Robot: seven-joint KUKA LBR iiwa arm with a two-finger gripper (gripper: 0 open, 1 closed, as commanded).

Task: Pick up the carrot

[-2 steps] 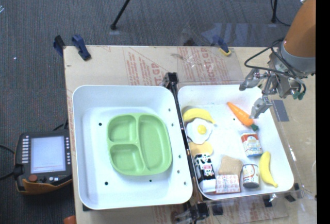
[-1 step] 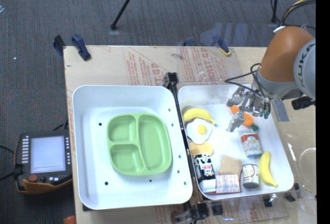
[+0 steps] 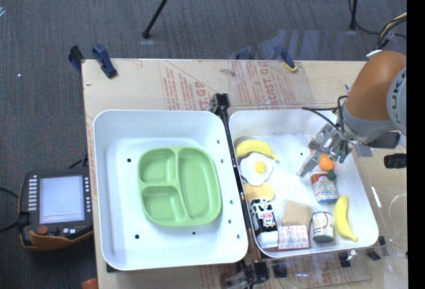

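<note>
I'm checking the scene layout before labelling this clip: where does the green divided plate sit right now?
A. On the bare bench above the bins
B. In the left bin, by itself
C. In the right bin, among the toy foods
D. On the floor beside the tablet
B: the green divided plate lies flat in the left bin, while the toy foods such as the fried egg lie in the right bin.

Pale green divided plate (image 3: 179, 185), white bins (image 3: 106, 148), yellow banana (image 3: 255, 148), orange carrot (image 3: 326, 163)
</note>
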